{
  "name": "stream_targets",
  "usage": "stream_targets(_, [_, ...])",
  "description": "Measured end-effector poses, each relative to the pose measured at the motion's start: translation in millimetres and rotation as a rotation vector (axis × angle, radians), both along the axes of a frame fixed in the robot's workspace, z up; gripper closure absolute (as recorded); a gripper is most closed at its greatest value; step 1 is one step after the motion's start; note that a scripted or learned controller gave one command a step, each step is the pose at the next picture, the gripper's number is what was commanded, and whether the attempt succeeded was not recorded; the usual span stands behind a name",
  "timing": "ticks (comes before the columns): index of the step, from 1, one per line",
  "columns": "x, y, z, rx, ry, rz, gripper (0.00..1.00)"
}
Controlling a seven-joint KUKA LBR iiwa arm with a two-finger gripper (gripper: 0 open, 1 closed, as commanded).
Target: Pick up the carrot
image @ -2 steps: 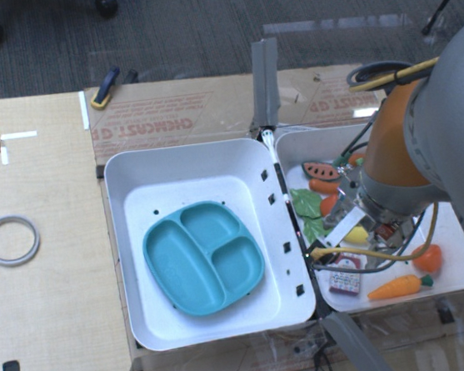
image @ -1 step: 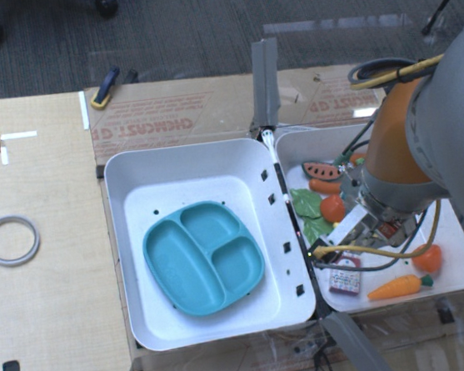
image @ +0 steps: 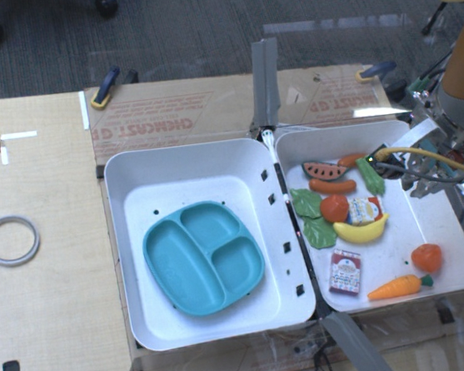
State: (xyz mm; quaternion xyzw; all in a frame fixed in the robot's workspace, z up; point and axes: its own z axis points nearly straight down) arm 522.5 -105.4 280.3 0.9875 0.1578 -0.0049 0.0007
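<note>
While the arm [image: 461, 85] reaches in over the far right rim of the right bin [image: 450, 221], the carrot sits untouched at the near edge of that same bin, so the pick is not yet begun. Taking the right bin as the landmark, the left bin [image: 129, 235] lies directly beside it, touching along the shared rim, and holds a teal divided plate [image: 203, 258]. Inside the right bin, a cluster of play food fills the far and middle part: a watermelon slice [image: 320, 168], a sausage [image: 333, 185], a green pepper [image: 370, 177], leafy greens [image: 308, 205], a tomato [image: 334, 208] and a banana [image: 361, 230]. Nearer the front lie a small red box [image: 344, 273] and an orange-red fruit [image: 426, 258]. The gripper [image: 420, 176] hangs at the bin's far right side, well apart from the target, and its metal parts and cables blur together, so I cannot tell how its fingers stand. The carrot [image: 395, 287] lies flat against the bin's near wall, its green tip pointing right, just below the orange-red fruit. That placement is the risk: a descent close to the wall could strike the rim, a finger could nudge the round fruit instead, and the tapered body may slip out of a grasp taken near its thin end.
</note>
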Motion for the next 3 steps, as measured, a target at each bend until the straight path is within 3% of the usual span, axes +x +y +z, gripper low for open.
stream_targets(1, [-17,13,52,0.000,-0.001,0.085,1.00])
stream_targets(2, [-44,16,51,0.002,0.001,0.269,1.00])
stream_targets(3, [-15,58,-51,0.008,0.002,0.607,1.00])
